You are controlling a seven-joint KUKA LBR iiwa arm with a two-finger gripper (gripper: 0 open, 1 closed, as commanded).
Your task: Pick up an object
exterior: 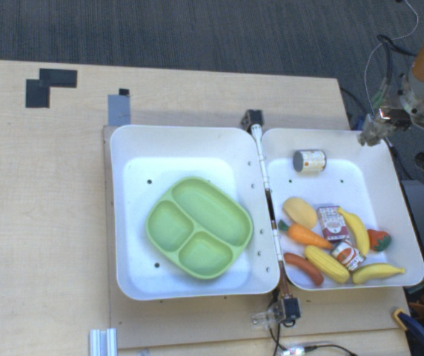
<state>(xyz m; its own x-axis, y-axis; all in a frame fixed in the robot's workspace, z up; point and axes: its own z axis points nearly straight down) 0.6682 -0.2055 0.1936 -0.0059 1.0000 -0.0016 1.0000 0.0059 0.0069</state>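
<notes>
Camera view looks down on a pale wooden surface (pixel 41 221) bearing two shallow white bins side by side. The pincer (pixel 373 130) hangs at the far right corner of the right bin (pixel 379 165), just over its rim, and whether it is spread or pressed together I cannot tell; nothing shows between its tips.

The relation the next move turns on: everything worth picking lies to the left of and nearer than the pincer. Closest is a small can (pixel 309 161), lying on its side alone in the far part of the right bin, its long axis running left to right, well apart from the rest. It looks the easiest target, though a can on its side may roll.

The other things crowd the near half of the same bin: a yellow lemon-like fruit (pixel 299 212), an orange carrot (pixel 308 236), a corn cob (pixel 327 263), a red sausage (pixel 303 268), a small printed carton (pixel 331 222), a second small can (pixel 348 256), two bananas (pixel 358 231) (pixel 377 273) and a red fruit (pixel 379 239). They touch and overlap, so a grasp there risks slipping.

The left bin (pixel 134 191) holds a green divided plate (pixel 199 227) with three compartments.
</notes>
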